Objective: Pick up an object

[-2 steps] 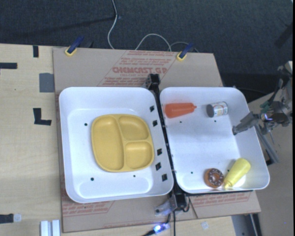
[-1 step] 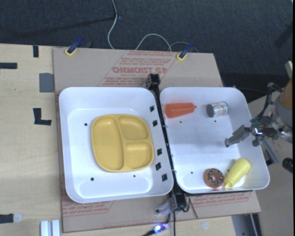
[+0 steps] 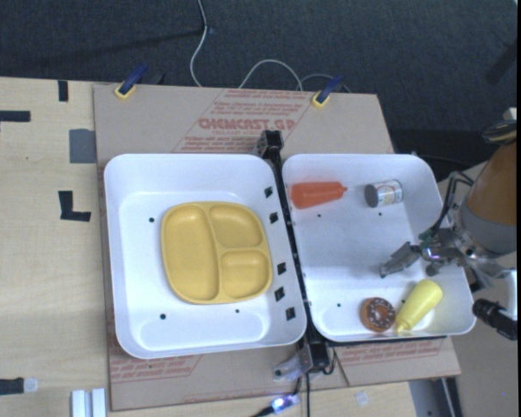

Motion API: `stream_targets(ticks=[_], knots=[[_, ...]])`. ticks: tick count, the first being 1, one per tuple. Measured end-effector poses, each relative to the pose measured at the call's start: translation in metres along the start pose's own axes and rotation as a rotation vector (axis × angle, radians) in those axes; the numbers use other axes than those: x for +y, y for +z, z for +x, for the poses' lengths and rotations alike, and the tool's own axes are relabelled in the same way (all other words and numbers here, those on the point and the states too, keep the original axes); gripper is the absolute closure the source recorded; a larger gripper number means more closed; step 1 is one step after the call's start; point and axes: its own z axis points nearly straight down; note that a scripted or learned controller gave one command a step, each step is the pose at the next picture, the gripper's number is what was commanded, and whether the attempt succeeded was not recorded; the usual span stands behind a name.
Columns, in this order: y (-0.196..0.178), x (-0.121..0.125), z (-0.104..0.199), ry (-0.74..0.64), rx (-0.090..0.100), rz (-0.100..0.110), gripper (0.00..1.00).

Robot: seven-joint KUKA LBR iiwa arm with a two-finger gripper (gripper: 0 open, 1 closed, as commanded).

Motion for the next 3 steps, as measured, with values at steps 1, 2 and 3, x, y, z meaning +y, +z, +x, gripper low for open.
stream_targets(ticks=[1, 2, 3], knots=[[0.051, 0.006, -0.006, 0.000, -0.001, -0.002, 0.00], [0.038, 0.007, -0.005, -0.001, -0.002, -0.006, 1.00], [-0.007, 0.014, -0.009, -0.001, -0.004, -0.012, 1.00]])
